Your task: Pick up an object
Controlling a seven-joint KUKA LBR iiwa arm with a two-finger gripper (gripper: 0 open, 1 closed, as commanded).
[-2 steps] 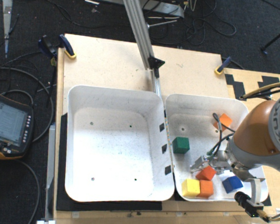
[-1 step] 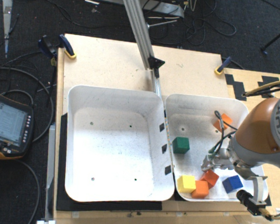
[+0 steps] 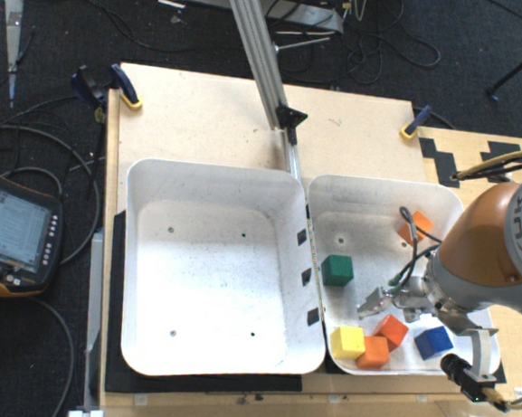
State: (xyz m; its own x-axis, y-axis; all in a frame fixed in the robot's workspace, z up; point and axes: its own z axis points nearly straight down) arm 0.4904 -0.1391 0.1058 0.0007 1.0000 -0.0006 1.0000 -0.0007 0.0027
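The grey arm's metal jaws [image 3: 382,302] hang low in the right white plastic bin [image 3: 335,196]. I cannot tell if they are apart or together. The small orange cube [image 3: 393,331] lies just below and right of them, with the green cube [image 3: 337,270] up to the left. I see no writing on the cubes.

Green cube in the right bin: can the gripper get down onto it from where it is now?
Probably yes. The green cube sits apart from the other blocks on bare bin floor, with nothing over it. The gripper hangs just to its right in the right bin, so a short move should do.
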